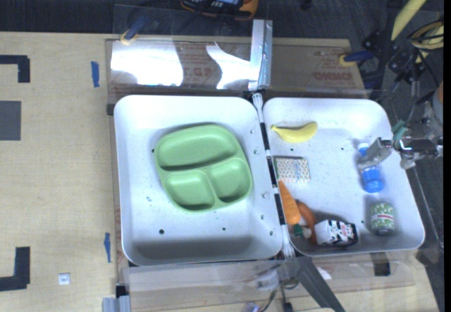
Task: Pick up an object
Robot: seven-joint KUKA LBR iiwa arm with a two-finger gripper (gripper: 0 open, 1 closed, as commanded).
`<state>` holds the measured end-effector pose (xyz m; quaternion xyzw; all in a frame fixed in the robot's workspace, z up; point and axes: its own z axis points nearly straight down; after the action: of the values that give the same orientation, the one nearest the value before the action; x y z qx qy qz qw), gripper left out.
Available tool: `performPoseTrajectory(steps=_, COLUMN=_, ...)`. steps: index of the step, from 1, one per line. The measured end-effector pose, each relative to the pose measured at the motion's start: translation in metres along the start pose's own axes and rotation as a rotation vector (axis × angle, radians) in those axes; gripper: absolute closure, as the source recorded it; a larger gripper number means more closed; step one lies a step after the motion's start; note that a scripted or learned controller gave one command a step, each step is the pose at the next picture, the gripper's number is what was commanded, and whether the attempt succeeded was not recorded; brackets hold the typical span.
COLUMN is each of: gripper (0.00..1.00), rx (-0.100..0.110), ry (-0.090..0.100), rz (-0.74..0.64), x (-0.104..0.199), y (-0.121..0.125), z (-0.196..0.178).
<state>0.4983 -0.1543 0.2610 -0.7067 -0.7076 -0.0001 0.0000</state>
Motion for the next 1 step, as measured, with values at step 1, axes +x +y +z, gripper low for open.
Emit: performPoseTrajectory(steps=1, gripper=0.00, rx=-0.001, ry=0.000, rz=0.007, x=-0.0339, y=0.0522, z=0.0760)
